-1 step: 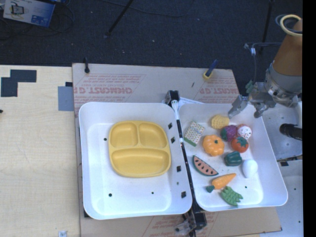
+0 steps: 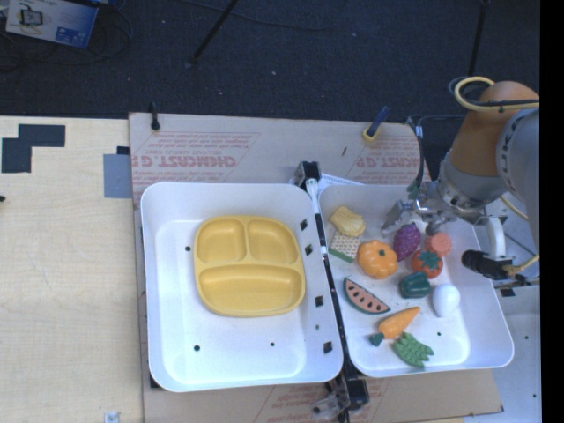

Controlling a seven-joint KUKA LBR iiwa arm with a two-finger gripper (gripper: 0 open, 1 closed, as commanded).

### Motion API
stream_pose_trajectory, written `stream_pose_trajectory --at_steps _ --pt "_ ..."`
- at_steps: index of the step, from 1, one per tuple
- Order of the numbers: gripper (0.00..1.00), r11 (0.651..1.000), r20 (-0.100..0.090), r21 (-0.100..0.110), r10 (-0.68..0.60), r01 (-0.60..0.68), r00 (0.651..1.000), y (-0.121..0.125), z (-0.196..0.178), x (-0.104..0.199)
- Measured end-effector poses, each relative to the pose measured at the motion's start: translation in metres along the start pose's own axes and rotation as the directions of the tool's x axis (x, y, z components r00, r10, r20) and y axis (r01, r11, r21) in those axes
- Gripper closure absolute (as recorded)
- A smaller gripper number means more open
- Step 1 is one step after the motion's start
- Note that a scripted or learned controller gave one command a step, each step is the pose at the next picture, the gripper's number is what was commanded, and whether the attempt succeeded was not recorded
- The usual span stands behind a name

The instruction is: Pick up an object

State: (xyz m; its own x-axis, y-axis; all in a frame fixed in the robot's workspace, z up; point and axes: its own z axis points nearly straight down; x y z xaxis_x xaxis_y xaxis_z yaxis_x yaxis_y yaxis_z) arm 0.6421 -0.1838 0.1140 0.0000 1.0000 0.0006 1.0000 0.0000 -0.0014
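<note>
My gripper hangs low over the back of the right bin, with its fingers spread open and nothing between them. Just in front of it and slightly below lies a bunch of purple grapes. An orange pumpkin sits to the left of the grapes. On their right is a red tomato, with a pinkish-red piece above it. A green pepper, a white egg, a watermelon slice, a carrot, a green leafy toy, a yellow wedge and a cracker fill the rest of the bin.
The left bin holds a yellow divided plate. A black-clipped divider separates the two bins. The grey arm with its orange band comes in from the right, and a black cable fitting overhangs the right bin's edge.
</note>
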Motion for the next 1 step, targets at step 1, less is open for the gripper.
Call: stream_pose_trajectory --at_steps 1 --pt "0.0 1.0 0.0 0.002 -0.001 0.001 1.0 -0.0098 0.0269 -0.0048"
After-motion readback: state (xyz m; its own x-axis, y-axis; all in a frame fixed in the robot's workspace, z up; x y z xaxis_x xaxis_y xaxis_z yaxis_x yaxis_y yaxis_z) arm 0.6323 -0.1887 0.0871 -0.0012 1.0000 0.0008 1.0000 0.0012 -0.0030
